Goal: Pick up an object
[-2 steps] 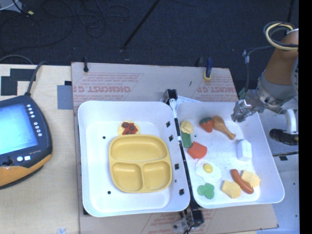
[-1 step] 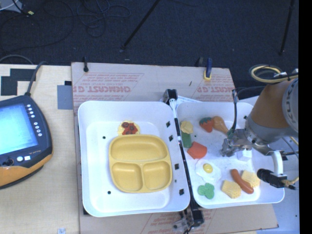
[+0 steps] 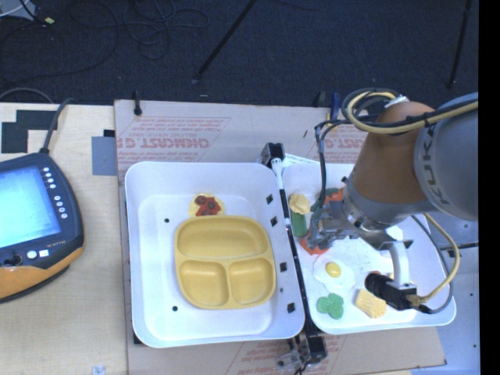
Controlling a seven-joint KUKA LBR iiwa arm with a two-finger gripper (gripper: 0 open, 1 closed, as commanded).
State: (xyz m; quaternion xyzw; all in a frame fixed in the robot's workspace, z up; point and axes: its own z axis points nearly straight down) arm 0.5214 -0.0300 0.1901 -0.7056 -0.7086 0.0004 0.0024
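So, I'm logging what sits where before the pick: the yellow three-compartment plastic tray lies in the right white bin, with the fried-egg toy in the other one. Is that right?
Not quite. The camera view shows the yellow three-compartment plastic tray lying in the left white bin, not the right one. The fried-egg toy is indeed in the other bin, the right white bin, below the arm's gripper.
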